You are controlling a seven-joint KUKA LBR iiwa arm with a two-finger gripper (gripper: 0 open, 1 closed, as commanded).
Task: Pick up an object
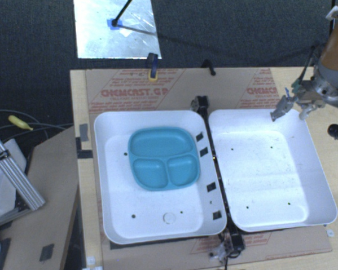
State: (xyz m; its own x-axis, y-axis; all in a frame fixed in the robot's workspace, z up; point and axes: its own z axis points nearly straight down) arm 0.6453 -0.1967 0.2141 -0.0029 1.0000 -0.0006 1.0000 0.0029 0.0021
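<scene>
Gripper (291, 108): one, two-fingered, at the right of the camera view, poised over the far right corner of the right bin; its two fingers are spread apart with nothing between them. Its upper body and the arm (333, 61) are cut off by the right edge, so only the wrist end shows.

Bench board (134, 90): one, pale cardboard-coloured, printed with red lettering in several places; the lettering is partly covered by the bins.

White bins: two, shallow, side by side, touching along a central seam. Left bin (118, 216) holds the plate and a small round disc. Right bin (272, 165) has a bare floor with a few dark specks, too small to identify.

Reflective sheet (118, 27): one, square, silvery, lying on the dark carpet beyond the bench, with a small blue patch and a thin dark rod crossing it.

Divided plate (163, 159): one, the only graspable object in the bins. Light blue, rounded-rectangular, with three compartments: one wide section on the far side, two smaller ones on the near side. It lies flat in the middle of the left bin, well apart from the gripper.

Black clips (204, 152): four along the seam between the bins, small and dark.

Small disc (169, 218): one, whitish, near the left bin's front edge; its outline is faint against the bin floor and its nature cannot be told.

Yellow-tipped clamp (152, 67): one, at the bench's far edge.
</scene>
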